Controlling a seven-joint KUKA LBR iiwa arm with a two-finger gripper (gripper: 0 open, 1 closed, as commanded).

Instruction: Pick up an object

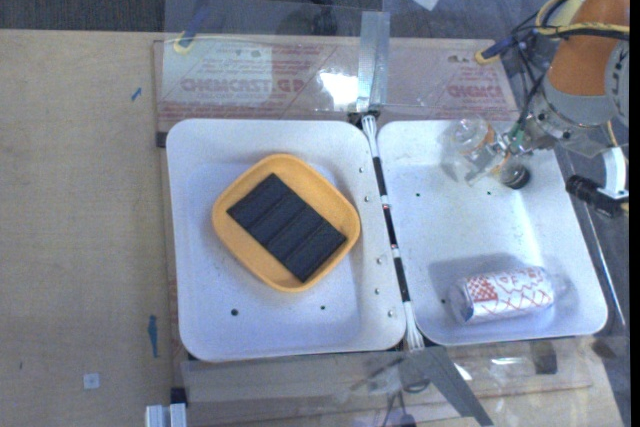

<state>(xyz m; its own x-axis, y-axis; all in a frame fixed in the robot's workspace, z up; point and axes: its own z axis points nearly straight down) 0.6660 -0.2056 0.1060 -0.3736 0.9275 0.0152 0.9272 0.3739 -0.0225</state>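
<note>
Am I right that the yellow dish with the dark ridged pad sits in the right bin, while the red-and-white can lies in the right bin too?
Not quite. The camera view shows the yellow dish with its dark pad in the left bin, not the right. The red-and-white can does lie in the right bin.

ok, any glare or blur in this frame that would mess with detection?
Camera view: strong glare on the clear panel behind the bins, washing out its red print; the clear object by the gripper is low-contrast against the white right bin; the can looks soft and hazy; the yellow tray in the left bin is sharp, with soft shadows.
</note>
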